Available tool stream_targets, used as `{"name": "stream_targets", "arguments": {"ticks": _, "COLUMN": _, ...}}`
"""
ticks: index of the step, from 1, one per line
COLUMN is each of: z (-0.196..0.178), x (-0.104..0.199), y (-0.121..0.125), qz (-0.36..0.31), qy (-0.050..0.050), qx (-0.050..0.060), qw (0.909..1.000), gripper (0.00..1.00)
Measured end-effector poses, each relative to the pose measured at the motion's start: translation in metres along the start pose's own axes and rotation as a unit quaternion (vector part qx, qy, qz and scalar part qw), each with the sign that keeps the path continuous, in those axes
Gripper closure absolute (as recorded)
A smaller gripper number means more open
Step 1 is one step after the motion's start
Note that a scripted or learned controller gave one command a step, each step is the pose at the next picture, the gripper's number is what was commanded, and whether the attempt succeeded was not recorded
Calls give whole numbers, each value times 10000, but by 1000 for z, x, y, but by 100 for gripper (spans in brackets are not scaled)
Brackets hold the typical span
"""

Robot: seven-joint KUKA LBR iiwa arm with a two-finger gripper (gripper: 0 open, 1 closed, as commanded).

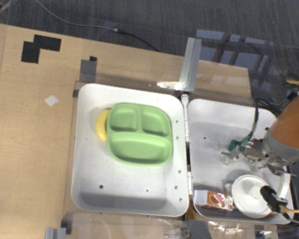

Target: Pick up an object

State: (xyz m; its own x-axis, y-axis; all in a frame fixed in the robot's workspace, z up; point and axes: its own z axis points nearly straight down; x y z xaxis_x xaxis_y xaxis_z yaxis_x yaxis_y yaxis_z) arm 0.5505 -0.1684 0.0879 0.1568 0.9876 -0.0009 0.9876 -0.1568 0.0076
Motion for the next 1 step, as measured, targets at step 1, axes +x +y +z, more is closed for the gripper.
{"name": "stream_targets", "arguments": {"ticks": 1, "z": -19, "x": 0, "y": 56, "qz": -516, "qy": 5, "qx": 3, "qw": 9987, "gripper": 0}}
